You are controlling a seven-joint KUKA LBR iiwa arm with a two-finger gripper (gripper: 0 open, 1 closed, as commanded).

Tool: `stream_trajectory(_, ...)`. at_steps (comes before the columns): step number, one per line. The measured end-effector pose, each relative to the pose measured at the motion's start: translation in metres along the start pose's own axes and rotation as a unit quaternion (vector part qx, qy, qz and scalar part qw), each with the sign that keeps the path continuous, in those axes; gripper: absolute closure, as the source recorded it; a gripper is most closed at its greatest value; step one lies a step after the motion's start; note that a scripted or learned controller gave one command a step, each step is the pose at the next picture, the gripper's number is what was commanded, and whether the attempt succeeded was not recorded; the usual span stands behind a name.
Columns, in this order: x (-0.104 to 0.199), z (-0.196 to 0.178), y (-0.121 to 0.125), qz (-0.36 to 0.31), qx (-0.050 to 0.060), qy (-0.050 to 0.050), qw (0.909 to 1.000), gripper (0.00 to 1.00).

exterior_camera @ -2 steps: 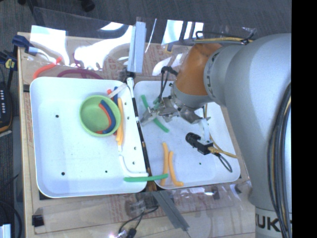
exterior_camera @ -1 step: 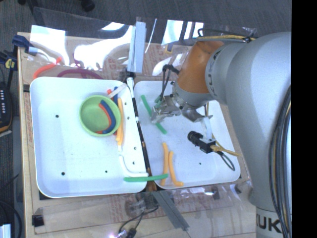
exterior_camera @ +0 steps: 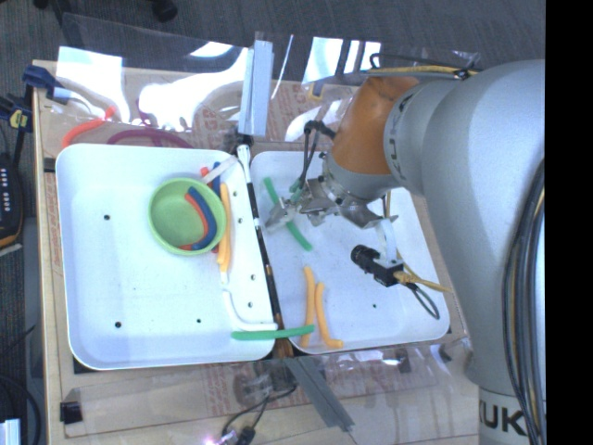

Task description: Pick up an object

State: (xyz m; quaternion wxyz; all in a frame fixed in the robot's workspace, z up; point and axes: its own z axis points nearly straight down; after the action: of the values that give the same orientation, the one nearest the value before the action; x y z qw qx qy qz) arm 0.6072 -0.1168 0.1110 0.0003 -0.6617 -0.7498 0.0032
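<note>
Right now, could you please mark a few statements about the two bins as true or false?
1. The bowl sits in the left bin. True.
2. The arm reaches down over the left bin. False: its end is over the right bin, close to the divider.
3. Some orange sticks lie in the right bin. True.
4. The bowl has nothing in it. False: blue and red pieces are nested inside it.
5. A green stick lies across the bins' near rims. True.
</note>
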Motion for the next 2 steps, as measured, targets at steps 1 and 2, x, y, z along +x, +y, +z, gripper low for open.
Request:
stream_trajectory(1, 0.0, 0.018, -0.009, -0.016, -0.001, 0.0, 0.9999, 0.0)
stream_trajectory(2, -0.001, 0.008, -0.009, -0.018, 0.0, -0.001, 0.9998, 1.0)
